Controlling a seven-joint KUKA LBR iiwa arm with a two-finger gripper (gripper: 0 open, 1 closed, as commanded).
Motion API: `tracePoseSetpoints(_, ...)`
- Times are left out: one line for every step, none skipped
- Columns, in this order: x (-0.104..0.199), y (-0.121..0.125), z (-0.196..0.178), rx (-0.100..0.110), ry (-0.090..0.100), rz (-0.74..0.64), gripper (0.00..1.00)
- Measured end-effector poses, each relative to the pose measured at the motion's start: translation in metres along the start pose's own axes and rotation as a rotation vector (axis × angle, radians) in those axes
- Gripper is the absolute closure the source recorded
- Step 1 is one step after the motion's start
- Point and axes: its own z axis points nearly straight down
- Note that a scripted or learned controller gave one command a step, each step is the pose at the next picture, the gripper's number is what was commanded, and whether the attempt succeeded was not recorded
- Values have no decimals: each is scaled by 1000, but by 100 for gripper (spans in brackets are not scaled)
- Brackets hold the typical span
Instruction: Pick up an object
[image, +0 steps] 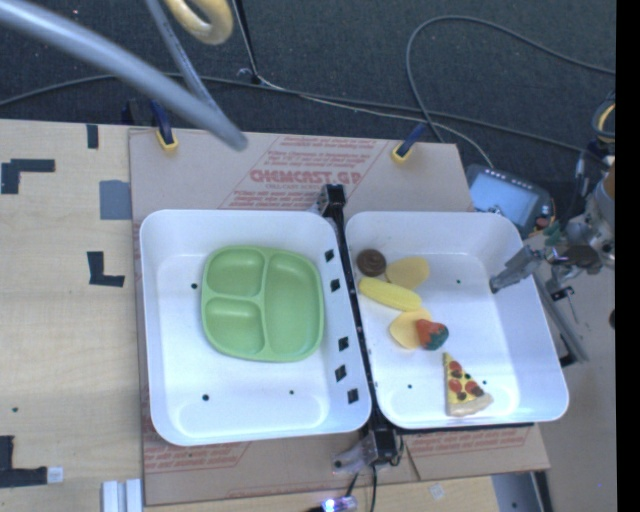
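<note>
Several toy foods sit in the right bin (505, 330), so I'd bring the end effector (503, 278), grip state unclear at its right rim, down over the isolated pizza slice (462, 386) near the desk's front edge.

Bright, even light; soft shadows; blurred foreground pole (120, 55) top left.

Red print runs across the brown cardboard sheet (300, 165) that lies under the two bins, at the twelve o'clock side of the left bin. The largest line reads "CHEMCAST GP", with a smaller red line above it and another below, both too small to read. More red print shows on the same sheet at the six o'clock side, along its edge beneath the left bin, likewise unreadable.
</note>
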Motion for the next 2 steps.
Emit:
tracePoseSetpoints(1, 2, -7, -12, -3, -5, 0)
tracePoseSetpoints(8, 5, 38, -8, -2, -5, 0)
